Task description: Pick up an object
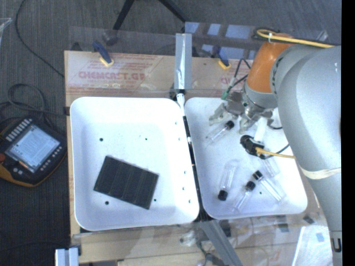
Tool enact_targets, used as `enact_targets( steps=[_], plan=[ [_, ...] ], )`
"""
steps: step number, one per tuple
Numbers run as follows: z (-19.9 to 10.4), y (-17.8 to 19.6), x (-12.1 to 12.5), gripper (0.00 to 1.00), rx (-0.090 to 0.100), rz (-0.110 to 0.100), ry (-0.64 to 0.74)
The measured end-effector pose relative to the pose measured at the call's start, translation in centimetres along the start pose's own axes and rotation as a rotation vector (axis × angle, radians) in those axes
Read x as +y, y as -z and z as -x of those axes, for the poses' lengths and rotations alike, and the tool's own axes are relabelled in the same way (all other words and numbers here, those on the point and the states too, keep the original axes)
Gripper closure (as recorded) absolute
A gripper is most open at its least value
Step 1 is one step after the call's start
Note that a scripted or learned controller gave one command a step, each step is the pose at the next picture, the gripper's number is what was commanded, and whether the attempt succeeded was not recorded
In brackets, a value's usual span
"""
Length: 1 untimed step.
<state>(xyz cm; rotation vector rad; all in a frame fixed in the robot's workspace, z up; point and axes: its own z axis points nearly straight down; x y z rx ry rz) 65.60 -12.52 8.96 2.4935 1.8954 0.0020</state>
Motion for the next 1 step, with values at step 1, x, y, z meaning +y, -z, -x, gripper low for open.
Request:
enact_targets(
  steps=[1],
  plan=[
    [-0.05, 1.12, 0.10, 1.00, -0.003, 0.003, 0.002]
  ],
)
